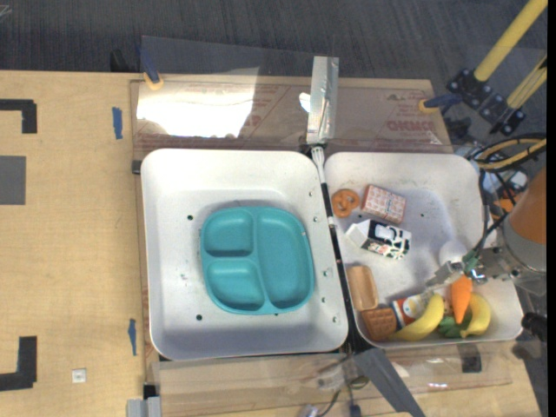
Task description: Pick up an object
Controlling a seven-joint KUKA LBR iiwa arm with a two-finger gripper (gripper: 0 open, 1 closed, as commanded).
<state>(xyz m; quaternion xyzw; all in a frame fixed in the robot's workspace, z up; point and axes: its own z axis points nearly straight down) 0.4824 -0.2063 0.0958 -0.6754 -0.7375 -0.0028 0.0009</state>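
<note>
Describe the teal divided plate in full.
The teal divided plate is a rounded-rectangle tray, smooth and plastic-looking, with three compartments: two smaller ones on its left side, one long one on its right. It lies flat, slightly rotated, near the middle of the left white bin, touching only the bin floor.

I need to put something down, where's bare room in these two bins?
Left bin: bare white margin all around the teal divided plate. Right bin: open floor along the far-right wall, beyond the pink box. Crowded near corner: banana, carrot, claw.
</note>
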